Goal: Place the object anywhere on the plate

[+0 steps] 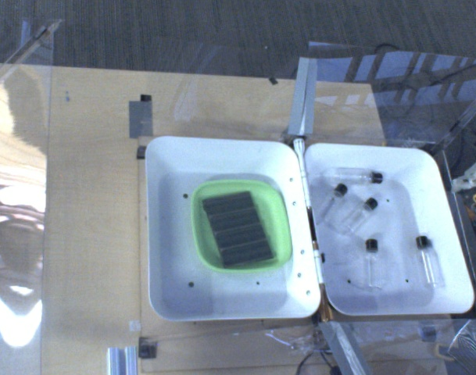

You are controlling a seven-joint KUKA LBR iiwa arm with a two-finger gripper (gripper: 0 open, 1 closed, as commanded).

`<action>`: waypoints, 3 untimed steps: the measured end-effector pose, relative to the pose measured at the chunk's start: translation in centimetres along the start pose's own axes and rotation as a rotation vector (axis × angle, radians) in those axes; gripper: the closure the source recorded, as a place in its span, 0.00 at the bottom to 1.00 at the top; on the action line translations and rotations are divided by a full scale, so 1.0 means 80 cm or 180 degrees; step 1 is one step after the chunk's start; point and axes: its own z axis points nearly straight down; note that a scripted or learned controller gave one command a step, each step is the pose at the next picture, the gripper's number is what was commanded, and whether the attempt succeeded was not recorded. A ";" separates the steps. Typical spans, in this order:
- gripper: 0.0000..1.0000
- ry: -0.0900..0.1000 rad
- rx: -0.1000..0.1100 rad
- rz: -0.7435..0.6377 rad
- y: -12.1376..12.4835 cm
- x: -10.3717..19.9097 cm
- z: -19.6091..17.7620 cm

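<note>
So here's where I think this one stands. The green plate [279,233] sits in the middle of the left bin [163,287], and there's already a dark ribbed block [237,230] lying flat right on it, roughly centred and turned a bit askew to the plate's edges, with green showing all around it. If that block is "the object", then honestly the job looks done: it's fully on the plate, with nothing hanging over the rim. Can't be sure that's the one meant, though, because off to the right of the plate, across the divider, the right bin [449,209] has a scatter of little clear vials with black caps. I count five: one lying sideways [356,176] farthest up and right of the plate, two slanted ones [334,201] [355,217] nearest the plate's right side, and two more [373,268] [430,264] lower down and farther right. All are well apart from the plate and none touch it. If one of those is the target, nothing has been started, and a whole pick, carry and drop is left. As for the gripper, I can't tell from this shot whether it's spread or pressed together, and nothing here suggests anything is mid-carry. My guess is that it's finished, with the block parked.
</note>
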 end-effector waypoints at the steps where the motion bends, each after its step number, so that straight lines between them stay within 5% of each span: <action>1: 0.00 -0.0006 0.0002 0.0134 0.000 0.000 0.048; 2: 0.00 0.0007 -0.0016 0.0280 0.001 0.001 -0.066; 3: 0.00 -0.0008 0.0004 0.0341 0.000 -0.001 0.068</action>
